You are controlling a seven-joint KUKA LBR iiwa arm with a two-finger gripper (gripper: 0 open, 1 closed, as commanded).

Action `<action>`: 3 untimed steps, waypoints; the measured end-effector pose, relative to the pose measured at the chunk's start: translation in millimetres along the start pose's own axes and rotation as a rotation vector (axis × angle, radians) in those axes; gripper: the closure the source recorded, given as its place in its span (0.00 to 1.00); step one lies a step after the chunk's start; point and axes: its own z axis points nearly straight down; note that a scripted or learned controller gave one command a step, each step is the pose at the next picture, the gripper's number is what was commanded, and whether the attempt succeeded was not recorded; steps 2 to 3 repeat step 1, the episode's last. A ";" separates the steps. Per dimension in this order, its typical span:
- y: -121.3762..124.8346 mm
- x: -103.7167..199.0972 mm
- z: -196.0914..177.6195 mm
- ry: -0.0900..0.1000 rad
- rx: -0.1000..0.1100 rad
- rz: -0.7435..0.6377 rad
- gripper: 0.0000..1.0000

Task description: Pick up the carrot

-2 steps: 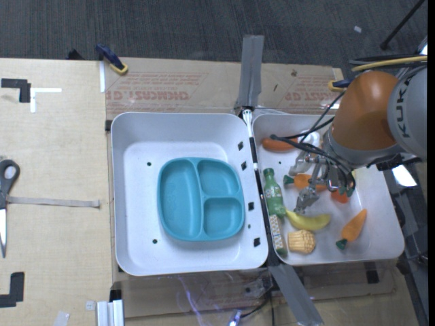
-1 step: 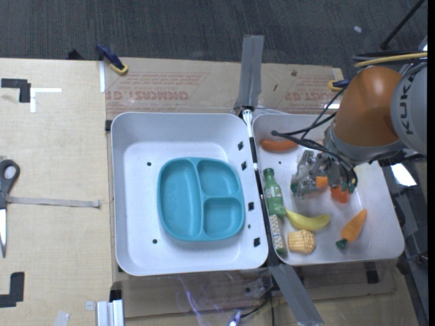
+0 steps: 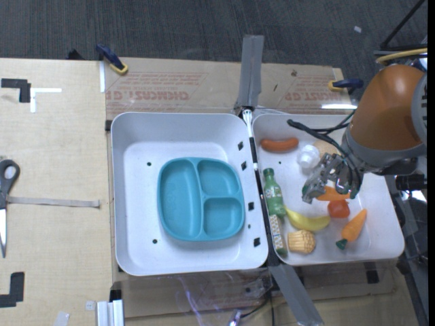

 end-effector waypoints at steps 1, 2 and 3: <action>13.7 -22.7 32.0 -0.001 0.000 0.142 1.00; 13.7 -22.7 32.0 -0.001 0.000 0.142 1.00; 13.7 -22.7 32.0 -0.001 0.000 0.142 1.00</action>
